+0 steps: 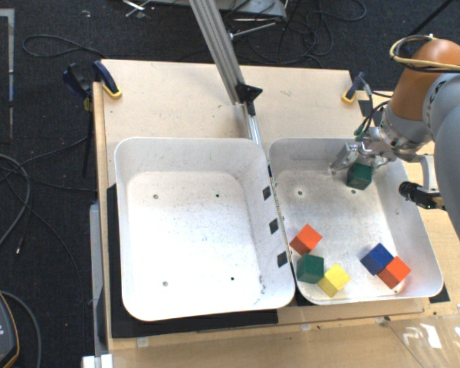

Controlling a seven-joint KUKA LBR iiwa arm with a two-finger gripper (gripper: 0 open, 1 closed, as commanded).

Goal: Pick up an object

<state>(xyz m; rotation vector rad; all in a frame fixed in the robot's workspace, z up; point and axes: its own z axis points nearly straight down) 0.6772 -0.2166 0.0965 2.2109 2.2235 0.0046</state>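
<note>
Over rt bin (414, 213) — metal hand (358, 165) clamped on dk-green cube (359, 177).

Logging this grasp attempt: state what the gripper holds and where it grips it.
The gripper appears to hold a dark green cube by its upper sides, above the right bin.

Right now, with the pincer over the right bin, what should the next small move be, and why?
Probably a short, straight lift. The pincer seems to have a dark green cube between its fingers, up near the right bin's back, well away from the other blocks at the front. Rising would show whether the grip holds.
</note>
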